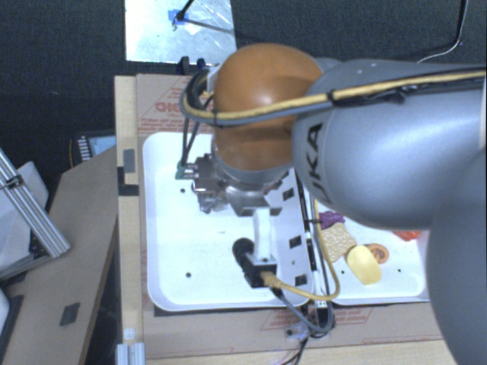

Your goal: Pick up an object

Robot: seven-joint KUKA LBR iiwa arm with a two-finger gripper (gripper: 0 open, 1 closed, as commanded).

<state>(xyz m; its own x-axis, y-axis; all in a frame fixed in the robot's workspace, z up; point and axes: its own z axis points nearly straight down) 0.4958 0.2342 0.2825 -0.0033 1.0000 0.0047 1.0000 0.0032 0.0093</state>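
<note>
My gripper (228, 192) hangs below the orange wrist band over the back half of the left white bin (171, 272). The arm's bulk hides what lies under it. In the right bin (411, 284), near the divider, lie a purple piece (331, 220), a tan waffle-textured piece (336, 240), a yellow rounded object (364, 265) and an orange ring-like object (379, 253). A red object (408, 235) peeks out from under the grey arm. All of these lie well to the right of the gripper.
The grey arm link (396, 143) covers most of the right bin. A cardboard sheet (156, 105) lies under both bins. A wooden bench edge (125, 204) runs along the left, with aluminium framing (30, 219) beyond it.
</note>
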